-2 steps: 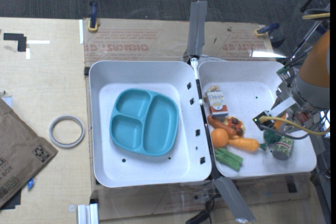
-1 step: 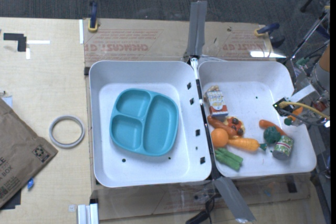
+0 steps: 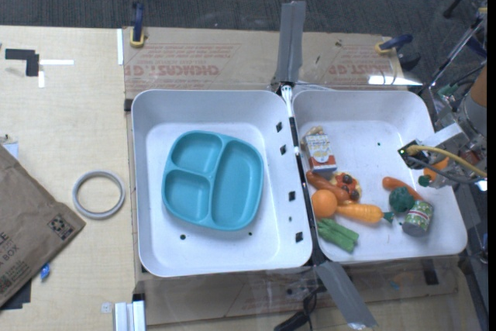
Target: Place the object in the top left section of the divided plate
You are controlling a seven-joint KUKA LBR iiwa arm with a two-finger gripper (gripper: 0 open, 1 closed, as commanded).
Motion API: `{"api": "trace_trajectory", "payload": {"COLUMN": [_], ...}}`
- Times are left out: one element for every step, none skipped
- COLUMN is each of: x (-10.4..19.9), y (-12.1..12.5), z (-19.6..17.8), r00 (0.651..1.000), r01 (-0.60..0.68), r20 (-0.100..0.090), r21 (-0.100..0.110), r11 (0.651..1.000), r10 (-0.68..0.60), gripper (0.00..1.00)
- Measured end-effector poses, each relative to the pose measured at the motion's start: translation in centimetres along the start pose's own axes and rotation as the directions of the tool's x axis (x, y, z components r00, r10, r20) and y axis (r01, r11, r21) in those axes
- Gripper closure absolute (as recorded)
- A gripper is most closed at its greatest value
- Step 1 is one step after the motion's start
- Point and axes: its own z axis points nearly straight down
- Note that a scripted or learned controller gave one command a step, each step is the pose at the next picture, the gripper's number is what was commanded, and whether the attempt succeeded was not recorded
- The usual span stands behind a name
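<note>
Blue plate [image 3: 213,181], three sections, sits in the middle of the left bin [image 3: 142,167], well away from my gripper [image 3: 442,167] and across the divide toward the view's left. Its top left section [image 3: 192,151] is the small one farthest from the tool on the far side.

I have the gripper hanging over the right-hand edge of the right bin [image 3: 364,106], and from this angle I cannot tell whether it is open or closed, or whether it has anything.

Closest to it, just toward the view's left and nearer the camera, are a red-orange piece [image 3: 397,184], a broccoli [image 3: 401,200] and a can [image 3: 417,218] lying tilted, the last two touching. Farther out on that side are a carrot [image 3: 360,212], an orange [image 3: 324,203], green beans [image 3: 337,234], a red toy with dark spots [image 3: 341,184] and a small carton [image 3: 319,150], bunched along the bin's left wall.

Which of these is the object I cannot say; all of them lie in the right bin.

Far beyond the plate, a tape ring [image 3: 98,193] lies on the bench.
</note>
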Motion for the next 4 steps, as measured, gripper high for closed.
{"api": "trace_trajectory", "payload": {"x": [-5.3, 2.3, 10.0, 6.8], "y": [3.2, 4.6, 7.0, 7.1], "z": [0.6, 9.4, 10.2, 2.3], "r00": [0.994, 0.996, 1.000, 0.998], "r01": [-0.114, -0.085, 0.008, -0.059], "r20": [0.000, -0.002, -0.027, -0.003], "r21": [0.001, 0.016, 0.001, -0.001], "r11": [0.994, 0.996, 1.000, 0.998], "r10": [0.114, 0.085, -0.008, 0.059], "gripper": [1.00, 1.00, 1.00, 1.00]}}
